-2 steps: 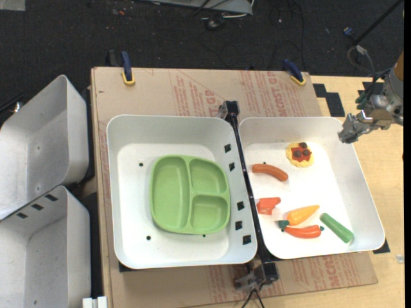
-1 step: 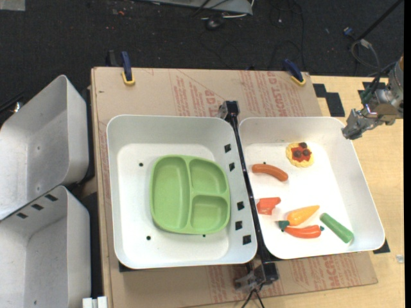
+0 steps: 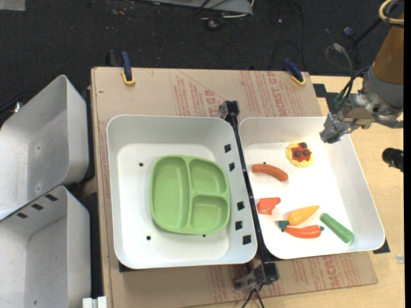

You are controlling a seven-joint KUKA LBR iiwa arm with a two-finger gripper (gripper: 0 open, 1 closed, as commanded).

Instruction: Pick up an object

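Hand hovered over right white bin upper edge; grip state impossible to tell. Nearest target: small yellow tart with red topping, just beside. Best approach: centre above tart, descend straight, avoid bin wall.

The divided plate is light green and lies in a white bin. In the other white bin are a brown-orange sausage, a yellow tart with red and dark spots, a green cucumber and orange and red peppers.
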